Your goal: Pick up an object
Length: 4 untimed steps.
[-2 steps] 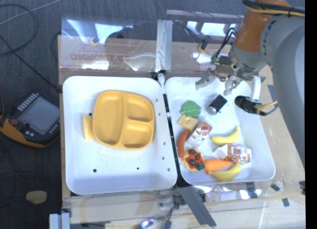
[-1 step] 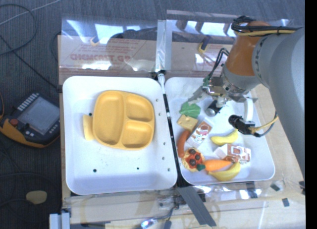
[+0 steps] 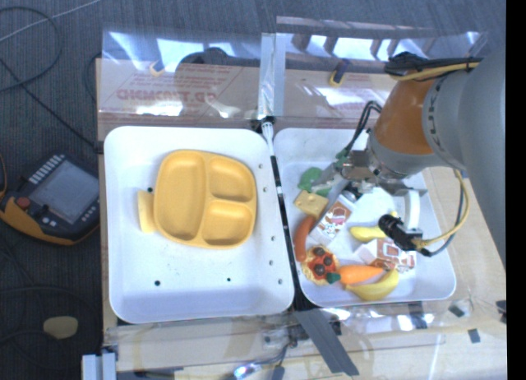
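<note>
The gripper [image 3: 352, 174] hangs low over the right bin [image 3: 440, 284], near its upper left part, above a heap of toy food; whether it is spread or pressed together cannot be told from here, and nothing is seen held in it. Just beneath it lie a small carton [image 3: 334, 220], a yellow cheese wedge [image 3: 310, 202] and a green piece [image 3: 310, 178]. Further down sit a sausage [image 3: 303, 234], a pizza slice [image 3: 320, 264], a carrot [image 3: 360, 274] and two bananas [image 3: 376, 287]. The left bin [image 3: 131, 288] holds a yellow divided plate [image 3: 204, 197]. A handheld controller [image 3: 51, 197] lies on the floor, well to the left.
</note>
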Motion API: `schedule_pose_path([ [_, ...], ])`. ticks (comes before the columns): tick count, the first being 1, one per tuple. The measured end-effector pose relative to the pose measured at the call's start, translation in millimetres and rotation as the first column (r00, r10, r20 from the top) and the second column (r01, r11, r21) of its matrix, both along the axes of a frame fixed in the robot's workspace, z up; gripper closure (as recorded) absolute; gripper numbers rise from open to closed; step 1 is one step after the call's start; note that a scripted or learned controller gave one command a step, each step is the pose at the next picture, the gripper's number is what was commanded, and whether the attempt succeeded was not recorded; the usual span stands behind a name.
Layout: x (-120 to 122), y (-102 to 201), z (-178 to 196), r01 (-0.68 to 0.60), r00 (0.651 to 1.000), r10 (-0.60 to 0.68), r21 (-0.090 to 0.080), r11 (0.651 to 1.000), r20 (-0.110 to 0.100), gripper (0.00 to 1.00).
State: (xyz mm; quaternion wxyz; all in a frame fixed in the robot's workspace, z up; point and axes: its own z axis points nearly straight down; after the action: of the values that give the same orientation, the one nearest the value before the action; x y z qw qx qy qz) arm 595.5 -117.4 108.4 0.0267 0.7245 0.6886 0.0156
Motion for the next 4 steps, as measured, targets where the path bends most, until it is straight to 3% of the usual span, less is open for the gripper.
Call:
schedule_pose_path([
  [1, -16, 2, -1, -0.079, 0.997, 0.079, -0.003, 0.997, -0.005, 0.00],
  [2, -35, 2, -9, -0.115, 0.993, 0.115, 0.008, 0.993, -0.020, 0.00],
  [3, -35, 5, -1, -0.118, 0.993, 0.119, 0.016, 0.993, -0.026, 1.00],
  [4, -48, 33, 73, -0.217, 0.974, 0.218, 0.018, 0.976, -0.064, 1.00],
])
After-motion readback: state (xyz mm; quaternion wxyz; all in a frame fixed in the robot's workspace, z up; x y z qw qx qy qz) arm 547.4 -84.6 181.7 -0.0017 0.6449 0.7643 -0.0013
